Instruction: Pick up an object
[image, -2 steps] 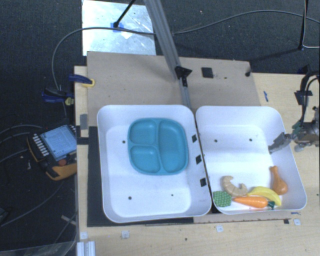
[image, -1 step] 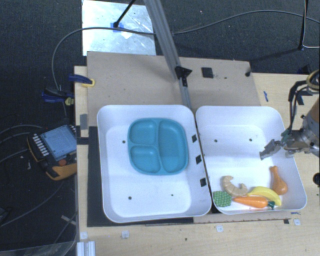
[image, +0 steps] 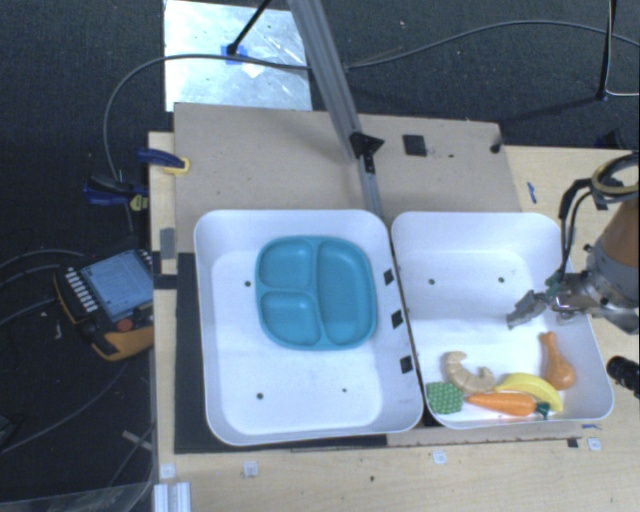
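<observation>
The tabletop (image: 300, 150) is a pale tan board, bare along its far side. Two shallow white bins sit directly on it, side by side and touching along their inner rims: the left bin (image: 225, 400) and the right bin (image: 470, 235). A small black square (image: 415, 145) lies on the board beyond the right bin.

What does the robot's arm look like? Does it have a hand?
The arm comes in from the right. It is grey with an orange band above the wrist, and dark cables loop beside it. Instead of a hand it has a small grey metal pincer with two thin fingers, over the right white bin.
</observation>
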